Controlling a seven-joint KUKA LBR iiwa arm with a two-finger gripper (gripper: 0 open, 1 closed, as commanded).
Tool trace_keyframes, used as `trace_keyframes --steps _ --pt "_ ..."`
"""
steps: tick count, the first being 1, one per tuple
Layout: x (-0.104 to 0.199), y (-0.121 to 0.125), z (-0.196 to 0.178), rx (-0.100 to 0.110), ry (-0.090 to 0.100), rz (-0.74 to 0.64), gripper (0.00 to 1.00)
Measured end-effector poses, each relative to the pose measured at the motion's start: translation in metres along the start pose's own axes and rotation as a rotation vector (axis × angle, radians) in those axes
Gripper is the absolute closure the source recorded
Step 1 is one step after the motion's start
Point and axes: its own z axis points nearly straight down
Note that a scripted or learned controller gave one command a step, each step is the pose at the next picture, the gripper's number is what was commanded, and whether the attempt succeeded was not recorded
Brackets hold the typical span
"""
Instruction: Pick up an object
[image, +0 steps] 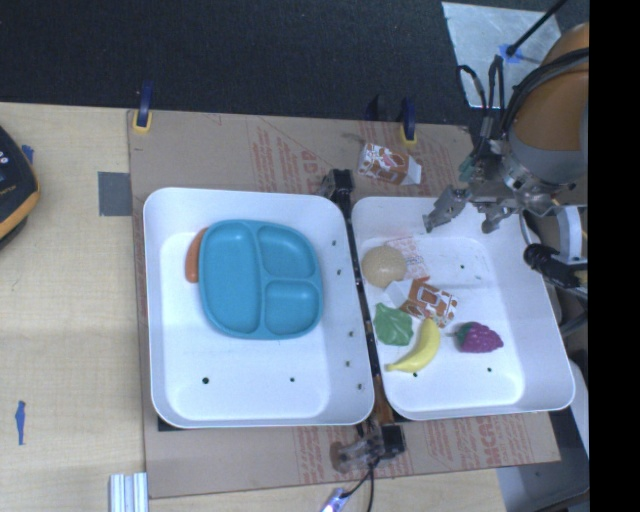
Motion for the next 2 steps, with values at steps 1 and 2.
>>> trace_keyframes --steps 1,2 --pt "0.013 -0.030 0.126 0.001 -0.001 -0.001 0.00" --pt "0.023 0.027 0.125 -0.002 0.001 0.002 0.00"
